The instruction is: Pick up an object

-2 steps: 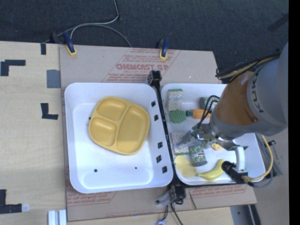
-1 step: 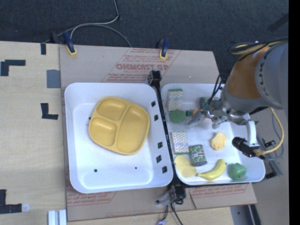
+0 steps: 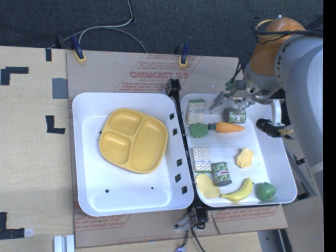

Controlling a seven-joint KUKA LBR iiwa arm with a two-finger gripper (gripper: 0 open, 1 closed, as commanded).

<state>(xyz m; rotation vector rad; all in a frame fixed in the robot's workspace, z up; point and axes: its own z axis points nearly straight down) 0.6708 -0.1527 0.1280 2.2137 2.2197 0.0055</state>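
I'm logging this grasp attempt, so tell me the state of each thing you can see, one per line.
hand: low over the right bin's far end, around a small can
small can: between the hand's fingers
carrot: lying flat
green-label can: lying on its side
banana: lying flat
yellow plate: right side up, in the left bin

You're looking at two white bins (image 3: 86,140) of smooth, slightly glossy plastic, set on a matt brown cardboard sheet (image 3: 157,72) printed in red. The yellow divided plate (image 3: 133,139) reads as smooth plastic with a soft sheen. Your banana (image 3: 237,191), carrot (image 3: 230,127) and green apple (image 3: 266,191) look like shiny moulded plastic. The small can (image 3: 221,174) carries a glossy printed label. The arm's casing (image 3: 307,83) is smooth matt grey, its orange band (image 3: 273,46) glossy.
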